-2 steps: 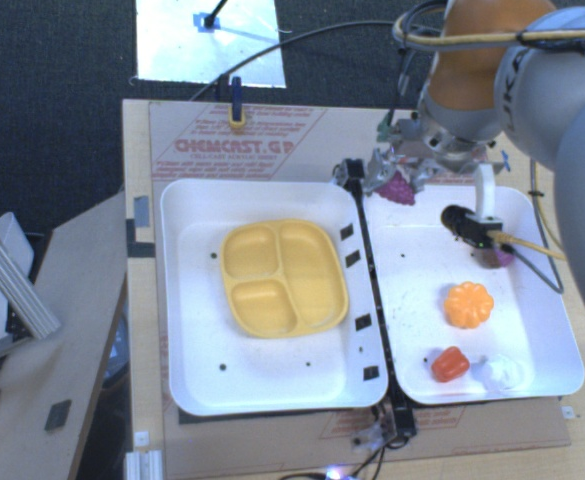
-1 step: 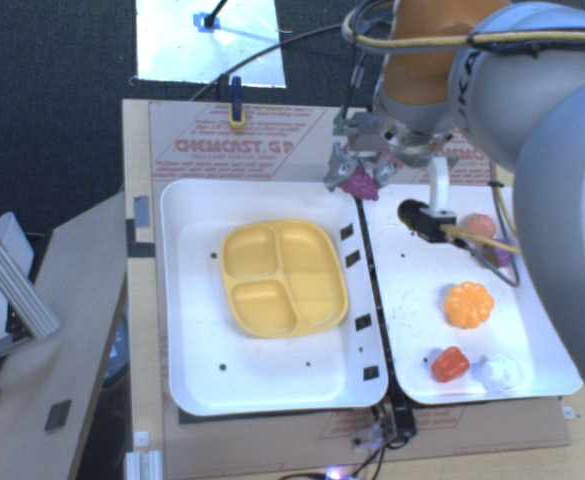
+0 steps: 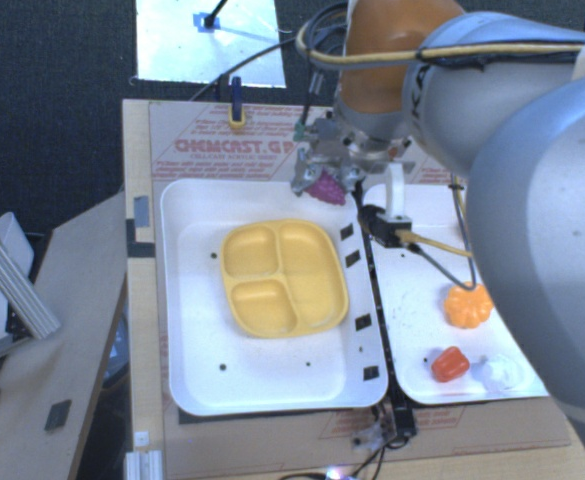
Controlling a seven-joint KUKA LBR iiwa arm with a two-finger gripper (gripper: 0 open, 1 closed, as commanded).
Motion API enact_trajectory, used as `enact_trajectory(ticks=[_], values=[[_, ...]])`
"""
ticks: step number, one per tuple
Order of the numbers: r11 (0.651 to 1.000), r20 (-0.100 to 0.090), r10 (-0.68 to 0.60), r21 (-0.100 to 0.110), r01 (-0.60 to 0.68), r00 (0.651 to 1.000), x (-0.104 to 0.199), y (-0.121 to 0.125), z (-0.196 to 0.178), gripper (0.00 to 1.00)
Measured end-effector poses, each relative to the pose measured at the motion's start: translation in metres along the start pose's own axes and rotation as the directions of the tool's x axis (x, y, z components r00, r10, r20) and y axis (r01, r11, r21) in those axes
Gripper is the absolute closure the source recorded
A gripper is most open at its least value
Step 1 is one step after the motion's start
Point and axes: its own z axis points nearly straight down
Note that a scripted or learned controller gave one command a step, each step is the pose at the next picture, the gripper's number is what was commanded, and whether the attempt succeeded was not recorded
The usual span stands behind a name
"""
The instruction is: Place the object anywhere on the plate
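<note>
Far left: pale board [image 3: 77, 268] with a ribbed metal rail [image 3: 12, 278] lying aslant on it, at nine o'clock of the bench

Left bin [image 3: 187, 368]: shallow, white, dotted with a few small dark marks; yellow plate [image 3: 284, 276] with three compartments resting near its middle, tilted slightly, two compartments toward twelve o'clock and one large one toward six o'clock

At twelve o'clock of the left bin: cardboard sheet [image 3: 222, 148] printed with red lettering, lying under the far rim; beyond it a square reflective panel [image 3: 207, 28] on the dark backdrop

At one o'clock of the plate, above the far right corner of the left bin: gripper [image 3: 324, 180] pointing down, with a small purple object [image 3: 327, 188] seen at its tips; apparently clasped between the fingers, though degree of closure hard to judge; purple object off the plate, apart from its rim

Between the bins: black-marked divider [image 3: 364, 278] running from twelve to six o'clock

Right bin [image 3: 412, 288]: orange pumpkin-shaped object [image 3: 468, 306] at three o'clock of the plate; red-orange object [image 3: 449, 364] at six o'clock of the pumpkin shape; small whitish object [image 3: 499, 372] just beside it, form unclear

Far right: grey arm [image 3: 532, 168] with orange band [image 3: 392, 38], covering much of the right bin
</note>
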Motion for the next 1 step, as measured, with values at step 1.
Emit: enact_trajectory(ticks=[1], values=[[1.0,0.001,0.002,-0.001,-0.002,1.0,-0.0022,0.0,-0.0012,0.0]])
